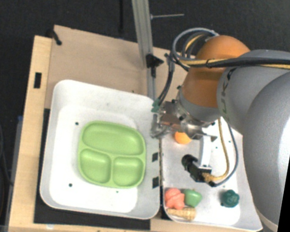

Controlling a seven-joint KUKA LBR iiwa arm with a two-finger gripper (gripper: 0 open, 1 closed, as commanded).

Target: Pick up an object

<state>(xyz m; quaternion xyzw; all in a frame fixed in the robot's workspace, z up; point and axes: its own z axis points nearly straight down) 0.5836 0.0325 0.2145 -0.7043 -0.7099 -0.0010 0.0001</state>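
My gripper hangs low over the back left corner of the right bin, close to the wall between the two bins. A small orange ball lies just beneath and to the right of it, partly hidden by the gripper body. Along the bin's front edge lie a pink lumpy toy, a light green piece and a tan piece, bunched together. A dark green knobbly toy sits to their right.
The left bin holds a light green divided plate in its middle. A slanted metal post rises behind the bins. The big grey arm covers the right bin's back right part.
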